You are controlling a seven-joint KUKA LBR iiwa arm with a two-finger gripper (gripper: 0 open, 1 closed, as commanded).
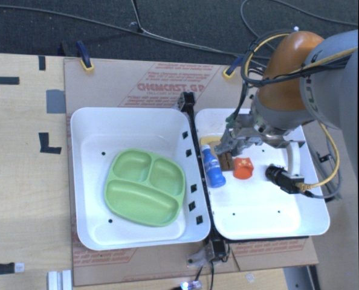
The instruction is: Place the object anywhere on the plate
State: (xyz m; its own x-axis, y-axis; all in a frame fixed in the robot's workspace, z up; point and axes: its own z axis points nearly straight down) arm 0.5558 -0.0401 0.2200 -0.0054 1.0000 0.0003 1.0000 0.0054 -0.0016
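Note:
A light green divided plate (145,186) lies in the left white bin (83,156). In the right white bin (276,222) a blue bottle (213,168) lies against the left wall, and a small red-orange object (243,168) sits just to its right. A yellow object (210,141) peeks out behind the bottle, partly hidden by the arm. My gripper (229,153) hangs low over the right bin, between the bottle and the red-orange object. A small brown shape (226,162) shows just beneath it.
A black divider (194,156) with clips runs between the two bins. A black connector with a yellow cable (283,180) hangs from the arm over the right bin. The bins rest on a cardboard sheet (137,83) clamped to the bench.

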